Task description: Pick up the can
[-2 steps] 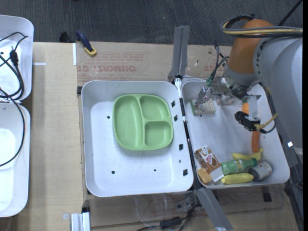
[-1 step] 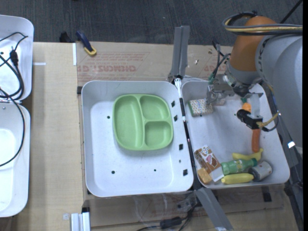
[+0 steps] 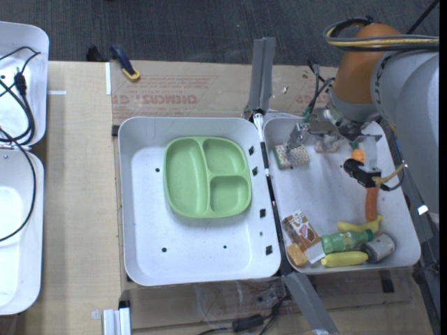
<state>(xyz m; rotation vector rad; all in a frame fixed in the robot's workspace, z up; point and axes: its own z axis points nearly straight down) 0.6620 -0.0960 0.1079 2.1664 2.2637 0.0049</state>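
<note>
Two bins sit side by side on the counter [image 3: 77,187]; the can [image 3: 380,247] lies on its side in the near right corner of the right bin [image 3: 328,187], touching the green bottle [image 3: 346,241] and close to a yellow banana [image 3: 343,259]. The tool [image 3: 307,132] hovers at that bin's far end, above a small spotted packet [image 3: 291,155], well apart from the can; whether it is parted or closed I cannot tell. A grab there risks striking the bin wall or nudging the bottle, and the rounded can may roll away. Open floor lies mid-bin; the left bin [image 3: 140,250] holds a green plate [image 3: 208,176].
</note>
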